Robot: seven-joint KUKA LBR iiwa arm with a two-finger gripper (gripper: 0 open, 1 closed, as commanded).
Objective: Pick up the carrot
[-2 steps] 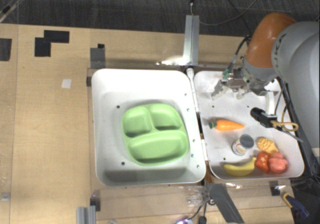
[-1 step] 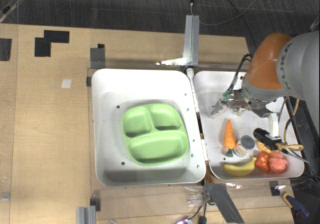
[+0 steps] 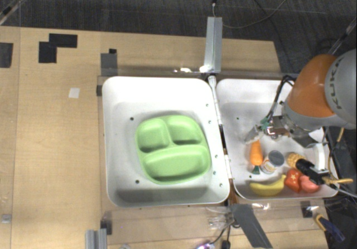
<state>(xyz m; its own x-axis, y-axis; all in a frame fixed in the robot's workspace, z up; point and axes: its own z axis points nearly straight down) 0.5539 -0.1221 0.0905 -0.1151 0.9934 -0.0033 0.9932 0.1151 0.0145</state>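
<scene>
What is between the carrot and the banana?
In the camera view, a small round can sits between the carrot and the banana, by the carrot's lower end.

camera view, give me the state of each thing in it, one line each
gripper: low in the right bin, just above the carrot, nothing seen between its fingers
carrot: lying in the right bin, not lifted
banana: lying along the right bin's near wall
green divided plate: flat in the left bin
left bin: holds the plate
right bin: holds carrot, banana and other small items
</scene>
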